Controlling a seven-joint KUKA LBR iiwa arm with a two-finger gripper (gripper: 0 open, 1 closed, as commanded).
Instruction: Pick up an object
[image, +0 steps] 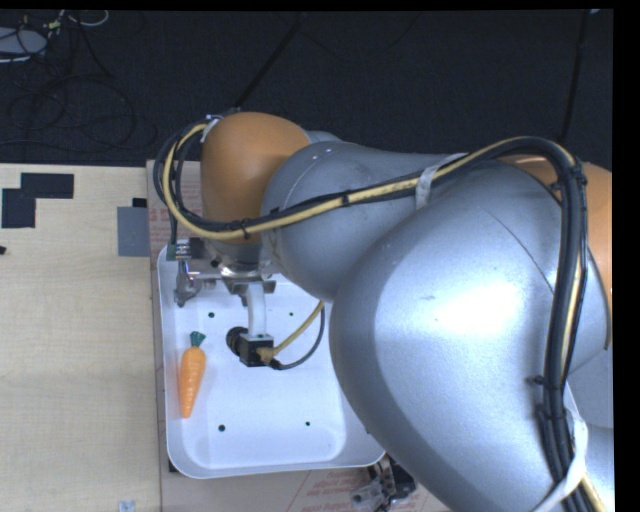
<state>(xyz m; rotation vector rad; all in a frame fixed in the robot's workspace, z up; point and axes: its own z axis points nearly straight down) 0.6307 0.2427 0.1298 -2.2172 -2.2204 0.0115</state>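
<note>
An orange toy carrot (191, 377) with a small green top lies in the white bin (270, 425), close to the bin's left wall and pointing toward the front. My gripper (222, 284) hangs over the back of the same bin, up and to the right of the carrot and apart from it. Nothing shows in the gripper. The orange band of the wrist (245, 175) sits right above it.
The big grey arm (460, 330) covers the right half of the view and the right part of the bin. Left of the bin lies pale wooden bench top (70, 350) with black (40, 195) and grey (131, 230) patches.
</note>
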